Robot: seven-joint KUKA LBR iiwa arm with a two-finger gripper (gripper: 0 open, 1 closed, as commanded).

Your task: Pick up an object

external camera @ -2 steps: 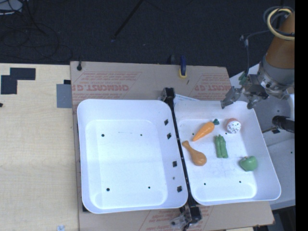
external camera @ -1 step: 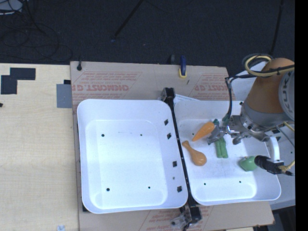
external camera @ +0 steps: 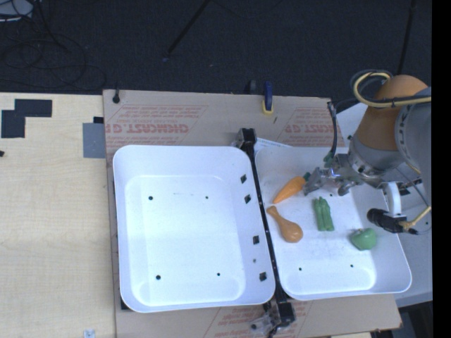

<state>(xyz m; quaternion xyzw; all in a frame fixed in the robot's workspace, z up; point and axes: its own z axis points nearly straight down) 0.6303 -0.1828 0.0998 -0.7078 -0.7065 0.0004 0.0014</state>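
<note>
A wooden surface (external camera: 56, 217) carries two shallow white bins side by side, seen from above. The right bin (external camera: 394, 277) is the landmark here. The grey arm with its orange band (external camera: 386, 122) reaches in over this bin's far right corner. Its tool (external camera: 325, 180) hovers low over the bin's upper middle; whether it is apart or together cannot be told. Just left of the tool lies an orange carrot-shaped piece (external camera: 289, 189). Below it, near the bin's left wall, lies an orange pear-shaped piece (external camera: 285, 226). A green ribbed piece (external camera: 323, 214) lies at the bin's centre, and a green rounded piece (external camera: 364, 239) lies toward its right side. The left bin (external camera: 183, 227) adjoins it.
</note>
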